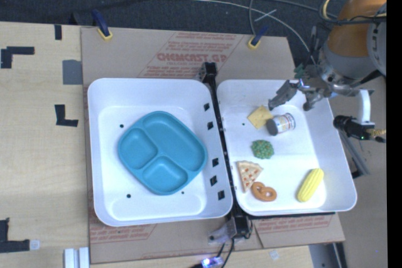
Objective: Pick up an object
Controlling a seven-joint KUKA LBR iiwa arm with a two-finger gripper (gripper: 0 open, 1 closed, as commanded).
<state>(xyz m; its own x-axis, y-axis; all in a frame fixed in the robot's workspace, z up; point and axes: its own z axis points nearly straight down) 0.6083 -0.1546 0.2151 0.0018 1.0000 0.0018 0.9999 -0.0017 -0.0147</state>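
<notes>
My gripper (294,97) hangs over the far part of the right bin (333,154), its two dark fingers spread apart and open with nothing between them. Just below it lies a small silver can (281,125) on its side, touching a yellow cheese wedge (259,117). A green broccoli piece (263,149) sits mid-bin. Nearer the front lie a waffle-patterned pizza slice (249,173), a brown pretzel (264,192) and a yellow corn cob (309,185).
The left bin (100,103) holds a blue sectioned plate (162,152). A black clip divider (213,135) joins the two bins. Cables run across the back of the bench, and yellow clamps (103,31) pin the cardboard.
</notes>
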